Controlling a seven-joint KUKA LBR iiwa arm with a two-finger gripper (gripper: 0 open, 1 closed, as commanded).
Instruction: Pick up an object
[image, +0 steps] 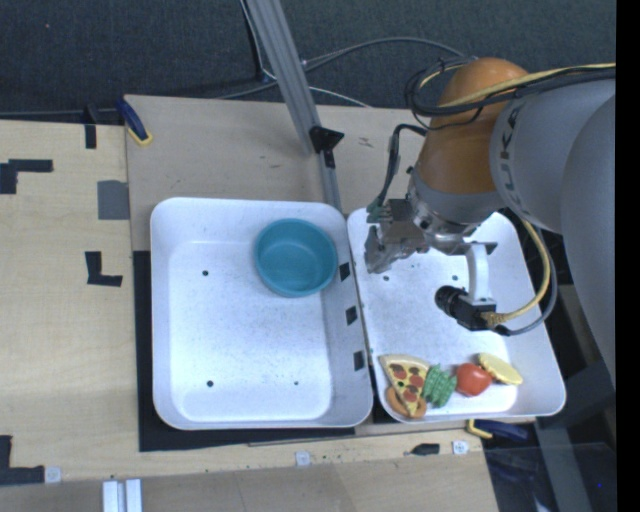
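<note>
Nearest, along the right bin's (535, 400) front edge, lie a toy pizza slice (403, 383), green vegetable (437, 384), tomato (472, 379) and yellow piece (499, 369). Farther back, the end effector (380, 253) hangs over that bin's far-left corner; its state cannot be told. A blue bowl (294, 257) sits in the left bin (200, 360).

Light falls evenly from overhead, bright on the two white bins (250, 410), which look close to washed out. Shadows are short and soft. The orange band (470, 120) carries a dull sheen. The picture is somewhat grainy and soft, and the dark floor (120, 45) perhaps underexposed.
</note>
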